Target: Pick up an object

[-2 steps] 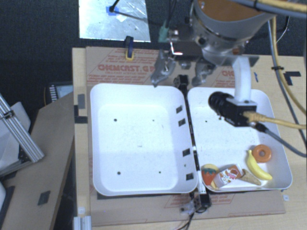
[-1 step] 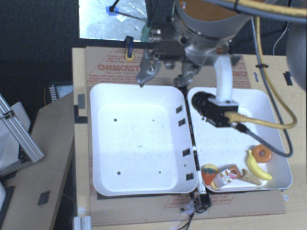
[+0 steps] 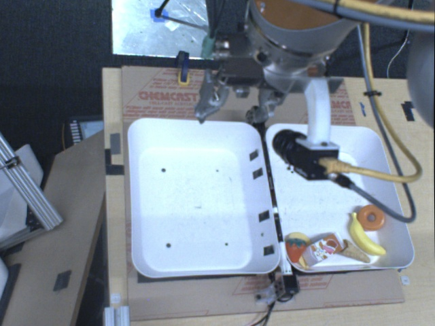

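Observation:
My gripper (image 3: 232, 111) hangs over the far rim of the left bin (image 3: 146, 182), near the divider between the bins. Its two fingers (image 3: 206, 106) stand wide apart, open, with nothing between them. The objects lie far from it, in the near corner of the right bin (image 3: 380, 155): a yellow banana (image 3: 364, 237), an orange round fruit (image 3: 372, 216), a red and white packet (image 3: 321, 248), a red-orange piece (image 3: 296, 244) and a small tan piece (image 3: 354, 252).
A black camera unit (image 3: 303, 156) on a white bracket (image 3: 318, 117) hangs over the right bin's far left part, with a yellow cable (image 3: 380, 176) trailing right. Cardboard (image 3: 163, 94) lies under both bins. A metal rail (image 3: 27, 189) leans at the left.

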